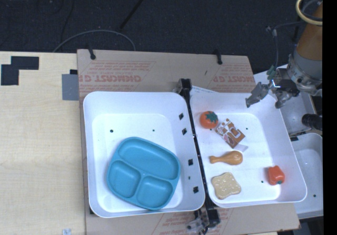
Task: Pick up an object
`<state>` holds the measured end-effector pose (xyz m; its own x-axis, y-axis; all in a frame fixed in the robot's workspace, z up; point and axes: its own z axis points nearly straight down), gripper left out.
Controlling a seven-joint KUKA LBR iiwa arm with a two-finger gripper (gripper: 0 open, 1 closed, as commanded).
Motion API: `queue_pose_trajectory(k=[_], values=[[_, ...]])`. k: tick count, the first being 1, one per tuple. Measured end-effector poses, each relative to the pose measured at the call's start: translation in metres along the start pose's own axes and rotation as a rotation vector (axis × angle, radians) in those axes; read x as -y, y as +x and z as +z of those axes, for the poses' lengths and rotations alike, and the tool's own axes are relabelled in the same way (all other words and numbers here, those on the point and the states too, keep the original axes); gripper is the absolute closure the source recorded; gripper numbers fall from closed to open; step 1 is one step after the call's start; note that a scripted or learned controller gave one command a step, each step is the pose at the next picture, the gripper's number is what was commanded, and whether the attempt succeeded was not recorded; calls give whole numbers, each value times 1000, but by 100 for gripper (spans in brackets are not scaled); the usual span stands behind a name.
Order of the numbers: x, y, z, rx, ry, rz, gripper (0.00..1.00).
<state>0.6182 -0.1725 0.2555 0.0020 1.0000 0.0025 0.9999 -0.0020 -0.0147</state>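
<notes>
pincer is hanging spread wide and carrying nothing, just past the far right corner of the right bin, with the grey and orange arm rising behind it. nothing is sitting between its fingers, so the pick is looking only at the approach step.

going by size from that right bin: the left bin is lying beside it across the black divider, holding a blue sectioned plate. inside the right bin, a drumstick is lying near the middle, a slice of toast is resting near the front edge, a brown and white patterned block is sitting behind the drumstick, an orange round fruit is sitting at the far left corner, and a small red piece is sitting by the right wall.

to my eye the next move is calling for the arm to swing in over the right bin, settle above one piece, and drop straight down; the red piece is looking nearest.
</notes>
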Motion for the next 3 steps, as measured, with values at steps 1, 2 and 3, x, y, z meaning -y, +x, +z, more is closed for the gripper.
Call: queue_pose_trajectory(k=[1,2,3], values=[[-2,0,-8,2,-12,-2,0],[-4,-8,40,2,-10,-2,0],[-5,-18,90,2,-9,-1,0]])
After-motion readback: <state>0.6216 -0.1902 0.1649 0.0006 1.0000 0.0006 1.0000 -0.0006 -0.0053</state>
